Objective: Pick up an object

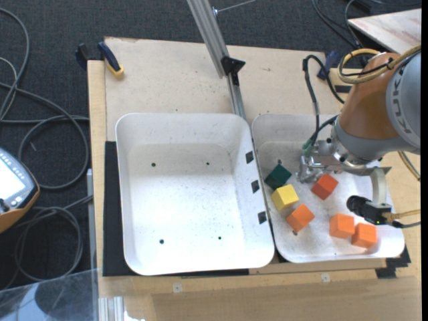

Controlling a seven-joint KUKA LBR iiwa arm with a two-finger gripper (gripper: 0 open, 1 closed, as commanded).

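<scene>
Several small blocks lie in the right bin (284, 134): a dark green one (277, 176), a yellow one (285, 197), a red-orange one (324, 186), and three orange ones (300, 217) (342, 226) (365, 235). My gripper (309, 168) hangs low over this bin. It sits between the green block on its left and the red-orange block at its lower right. Nothing can be seen held in it. The grey and orange arm covers the bin's far right part.
The left bin (177, 192) stands beside the right one, their walls touching. A slanted metal pole (208, 29) rises behind the bins. A blue and yellow clamp (111, 58) sits at the bench's back left corner. Cables lie on the floor to the left.
</scene>
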